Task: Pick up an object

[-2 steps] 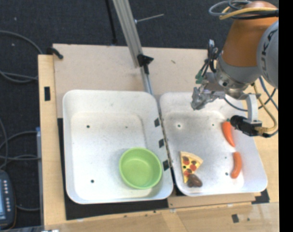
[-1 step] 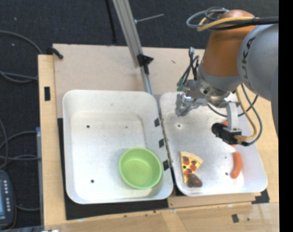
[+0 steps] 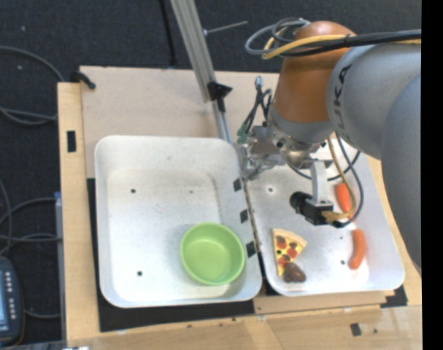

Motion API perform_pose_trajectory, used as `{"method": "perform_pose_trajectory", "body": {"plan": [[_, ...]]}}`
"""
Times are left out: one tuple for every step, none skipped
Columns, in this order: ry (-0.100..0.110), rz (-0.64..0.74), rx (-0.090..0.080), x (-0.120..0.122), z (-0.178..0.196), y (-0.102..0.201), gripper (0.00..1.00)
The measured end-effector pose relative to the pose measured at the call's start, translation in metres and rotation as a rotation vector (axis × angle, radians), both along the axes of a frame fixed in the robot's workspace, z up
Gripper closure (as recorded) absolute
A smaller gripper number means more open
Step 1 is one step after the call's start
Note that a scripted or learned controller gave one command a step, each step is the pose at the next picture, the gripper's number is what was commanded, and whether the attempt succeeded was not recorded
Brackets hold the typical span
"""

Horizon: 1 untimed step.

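- The gripper [image 3: 250, 165] is hanging over the upper left corner of the right bin [image 3: 325, 262], close to the wall it shares with the left bin [image 3: 148, 195]; the wrist is hiding it from above, so I cannot tell whether the claw is wide or narrow, and nothing is showing in its grasp.
- The nearest likely pick, a pizza slice [image 3: 287, 246], is lying flat near the front of the right bin, with a brown lump [image 3: 295, 273] touching its lower tip.
- Further right, an orange stick [image 3: 343, 195] is lying partly behind the cables, and a red-orange sausage [image 3: 357, 248] is lying by itself on bare floor.
- A green bowl [image 3: 212, 252] is sitting in the left bin's front right corner, awkward to grip.
- To do this step well, the arm should probably be moving off the wall first, centring over one thing, turning the claw across its narrow side and descending straight.
- The sausage is looking like the cleanest choice; the slice risks dragging the lump along.
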State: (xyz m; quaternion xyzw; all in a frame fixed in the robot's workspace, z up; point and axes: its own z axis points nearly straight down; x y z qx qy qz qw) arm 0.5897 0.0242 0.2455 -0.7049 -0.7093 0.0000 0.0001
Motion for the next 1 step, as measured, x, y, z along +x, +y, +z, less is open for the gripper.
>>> {"method": "perform_pose_trajectory", "body": {"plan": [[0.001,0.001,0.0,-0.0243,-0.0099,0.0536,1.0]]}}
